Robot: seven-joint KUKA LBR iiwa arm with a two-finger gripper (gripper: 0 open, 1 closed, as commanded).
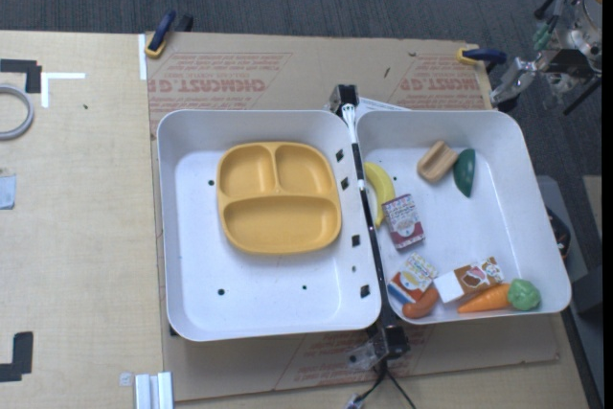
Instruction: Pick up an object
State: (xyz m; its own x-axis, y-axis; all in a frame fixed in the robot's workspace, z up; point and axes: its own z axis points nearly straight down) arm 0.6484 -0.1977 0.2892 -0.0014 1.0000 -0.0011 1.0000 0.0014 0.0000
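Note:
The right bin (536,196) holds several small things: a yellow banana (380,192), a tan bread piece (436,161), a dark green vegetable (465,172), a red and white packet (403,220), a colourful small packet (419,271), a red item (419,304), a brown and white packet (476,275), an orange carrot (484,299) and a green broccoli (524,294). My gripper (536,64) hangs at the upper right, beyond the right bin's far corner and well away from every object. Nothing shows in it.
A yellow divided plate (280,196) lies in the left bin (182,235). Both bins rest on cardboard (239,77) held by blue and yellow clamps (161,32). A black bracket (344,98) joins the bins at the far side.

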